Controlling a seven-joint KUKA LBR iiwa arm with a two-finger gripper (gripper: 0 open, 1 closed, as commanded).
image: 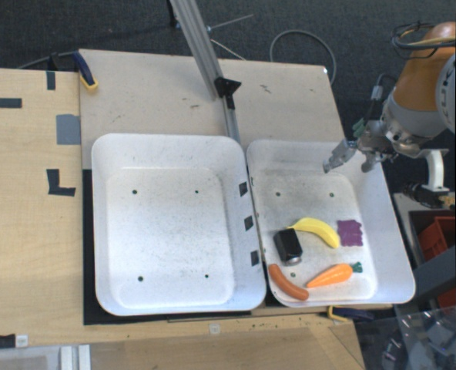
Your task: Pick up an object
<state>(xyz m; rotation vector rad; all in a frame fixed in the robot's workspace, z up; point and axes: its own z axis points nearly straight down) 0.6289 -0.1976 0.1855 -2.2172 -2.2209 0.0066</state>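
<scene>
Objects for the pick all sit in the right bin (382,206), bunched at its 6 o'clock end; left bin (112,206) is beside it, rims touching along the middle. Arm (424,91) comes in from 3 o'clock, with the gripper (351,156) over the right bin's 1 o'clock corner, well apart from the pile. Two fingers look spread with nothing between them, one tip (337,160) pointing toward 8 o'clock, the other less clear. A grey metal rail (201,48) runs from 12 o'clock down to the seam between the bins, clear of the pile. Largest to smallest: carrot (332,275), long axis roughly 8 to 2 o'clock, green top toward 2, tip toward 8, just beside the sausage. Banana (318,230) curves from 9 round to 4 o'clock, one end just beside the black block. Sausage (287,282) lies 10 to 4 o'clock against the bin's 7 o'clock corner wall. Black block (288,245) stands between banana and sausage, long axis near 12 to 6. Purple piece (350,233) lies flat at 3 o'clock of the banana, touching or nearly so; can't tell which.
</scene>
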